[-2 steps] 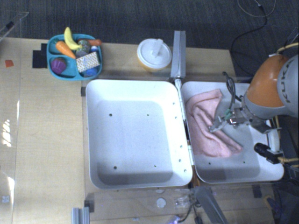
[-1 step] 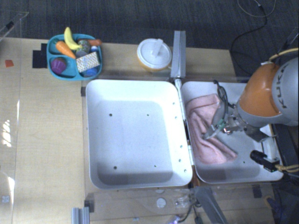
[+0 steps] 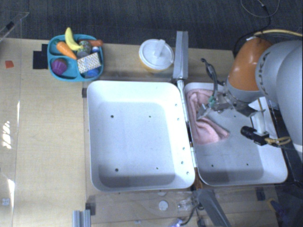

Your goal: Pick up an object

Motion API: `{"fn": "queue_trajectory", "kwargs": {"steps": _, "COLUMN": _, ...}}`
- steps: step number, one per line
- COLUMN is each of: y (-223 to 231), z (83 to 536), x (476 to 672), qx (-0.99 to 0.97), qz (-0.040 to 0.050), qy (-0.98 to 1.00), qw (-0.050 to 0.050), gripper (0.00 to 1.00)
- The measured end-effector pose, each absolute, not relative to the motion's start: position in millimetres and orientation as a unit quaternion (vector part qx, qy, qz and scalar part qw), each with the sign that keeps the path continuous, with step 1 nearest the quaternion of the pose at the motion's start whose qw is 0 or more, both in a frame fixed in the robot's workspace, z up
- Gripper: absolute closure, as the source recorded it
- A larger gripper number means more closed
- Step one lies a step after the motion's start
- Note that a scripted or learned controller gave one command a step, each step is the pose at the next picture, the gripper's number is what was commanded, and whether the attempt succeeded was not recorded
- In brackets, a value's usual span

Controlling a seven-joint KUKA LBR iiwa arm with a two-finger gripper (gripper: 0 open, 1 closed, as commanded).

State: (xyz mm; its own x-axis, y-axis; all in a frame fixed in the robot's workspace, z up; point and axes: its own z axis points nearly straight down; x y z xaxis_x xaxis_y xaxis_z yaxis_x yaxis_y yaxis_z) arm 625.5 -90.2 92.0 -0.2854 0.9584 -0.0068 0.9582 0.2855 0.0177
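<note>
The wooden bench (image 3: 42, 150) fills most of the view, and two shallow white bins sit side by side on it. The left bin (image 3: 137, 136) is the larger in view, with a few small dark holes in its floor. The right bin (image 3: 246, 167) touches it along a shared edge, and a grey metal post (image 3: 180, 56) stands at the far end of that seam.

The arm (image 3: 279, 79) reaches in from the right, grey with its orange band (image 3: 247, 65) over the far right part of the right bin. A black cable runs along it, and a yellow one near its far edge.

A crumpled pink cloth (image 3: 204, 124) lies in the far left part of the right bin, against the wall next to the left bin. The gripper (image 3: 210, 105) sits low over the far part of that cloth, touching or just above it; I cannot tell from this angle whether it is released or clenched, nor whether any cloth is caught in it.

On the bench beyond the left bin stands a yellow cup with a white lid (image 3: 156, 55). Further left is a blue divided tray (image 3: 75, 56) holding toy food, among it a banana (image 3: 72, 40) and a carrot (image 3: 65, 49)
</note>
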Motion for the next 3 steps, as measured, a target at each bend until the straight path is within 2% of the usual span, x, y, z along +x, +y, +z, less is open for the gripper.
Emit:
{"fn": "queue_trajectory", "kwargs": {"steps": 1, "y": -90.3, "z": 92.0, "x": 625.4, "qx": 0.598, "qz": 0.005, "qy": 0.802, "qw": 0.008, "gripper": 0.0}}
{"fn": "queue_trajectory", "kwargs": {"steps": 2, "y": -134.1, "z": 92.2, "x": 564.3, "qx": 0.589, "qz": 0.0038, "qy": 0.808, "qw": 0.008, "gripper": 0.0}}
{"fn": "queue_trajectory", "kwargs": {"steps": 3, "y": -101.8, "z": 91.7, "x": 631.4, "qx": 0.562, "qz": 0.0047, "qy": 0.827, "qw": 0.008, "gripper": 0.0}}
